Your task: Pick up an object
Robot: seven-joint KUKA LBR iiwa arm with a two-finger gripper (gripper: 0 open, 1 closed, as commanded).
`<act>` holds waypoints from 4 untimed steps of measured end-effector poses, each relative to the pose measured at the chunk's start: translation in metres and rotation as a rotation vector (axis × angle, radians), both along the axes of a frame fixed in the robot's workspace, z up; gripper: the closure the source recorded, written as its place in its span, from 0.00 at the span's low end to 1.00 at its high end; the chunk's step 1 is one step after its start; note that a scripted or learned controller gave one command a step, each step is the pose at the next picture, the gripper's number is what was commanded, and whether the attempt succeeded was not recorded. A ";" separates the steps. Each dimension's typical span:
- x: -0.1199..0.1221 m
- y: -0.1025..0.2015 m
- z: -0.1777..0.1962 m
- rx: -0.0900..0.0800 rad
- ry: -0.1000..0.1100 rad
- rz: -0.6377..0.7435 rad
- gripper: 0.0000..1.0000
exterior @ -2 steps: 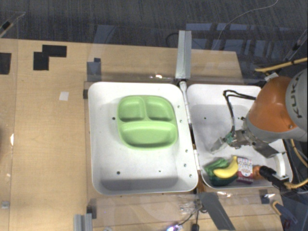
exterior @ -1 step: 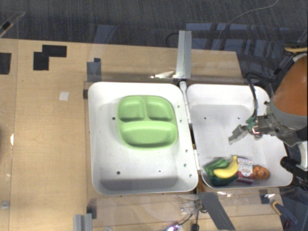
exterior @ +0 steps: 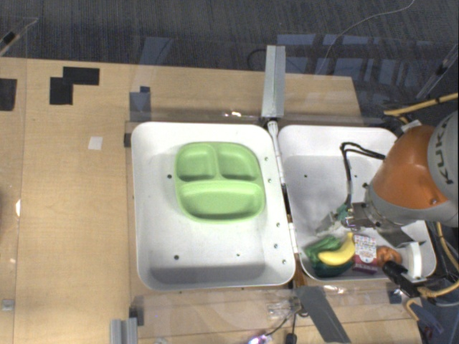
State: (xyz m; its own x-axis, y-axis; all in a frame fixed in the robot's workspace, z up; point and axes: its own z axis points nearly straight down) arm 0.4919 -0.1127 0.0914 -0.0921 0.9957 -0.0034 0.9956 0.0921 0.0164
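A yellow banana [exterior: 338, 253] lies at the front of the right bin [exterior: 315, 170], beside a dark green item [exterior: 322, 244] and over another green piece [exterior: 333, 269]. A small printed packet [exterior: 365, 249] and an orange-red item [exterior: 391, 254] lie just right of them. My gripper [exterior: 347, 219] hangs low over this pile, right above the banana, under the orange-banded wrist [exterior: 405, 178]. The arm hides its fingers.
The left bin [exterior: 158, 256] holds a green divided tray [exterior: 218, 180]. A metal divider post [exterior: 272, 84] stands between the bins at the back. A black cable [exterior: 351, 163] loops off the arm over the right bin.
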 end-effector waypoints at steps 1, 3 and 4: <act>0.000 -0.080 0.000 -0.007 -0.001 0.197 0.00; 0.077 -0.018 0.000 -0.006 0.000 0.272 0.00; 0.091 -0.094 -0.001 -0.004 0.002 0.072 0.00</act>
State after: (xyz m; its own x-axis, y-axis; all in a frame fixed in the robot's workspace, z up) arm 0.5830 -0.2069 0.0904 -0.1639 0.9864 -0.0074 0.9864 0.1640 0.0138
